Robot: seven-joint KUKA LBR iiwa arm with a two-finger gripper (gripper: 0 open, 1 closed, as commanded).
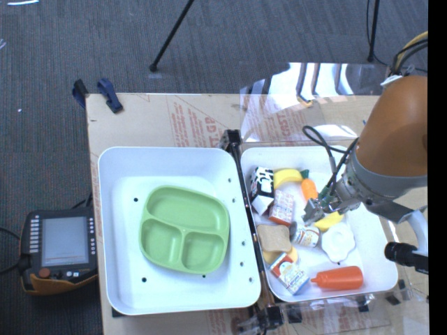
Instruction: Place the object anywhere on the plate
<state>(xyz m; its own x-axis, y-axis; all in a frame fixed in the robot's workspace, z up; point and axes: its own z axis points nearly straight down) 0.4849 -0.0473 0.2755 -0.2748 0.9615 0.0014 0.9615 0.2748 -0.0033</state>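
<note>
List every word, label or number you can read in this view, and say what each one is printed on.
Nothing reads for certain.
Cardboard sheet under the bins: red printed lettering, upside down and too blurred to read.
Red and white packet in the right bin: print too small to read.
Small carton near the orange bottle: label blurred.
Black and white carton: a pattern, no legible words.
Handheld pendant left of the bench: screen blank grey.

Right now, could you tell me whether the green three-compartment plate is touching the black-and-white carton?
Apart. The camera view shows the green three-compartment plate in the left bin, the black-and-white carton in the right bin, with both bins' rims between.
</note>
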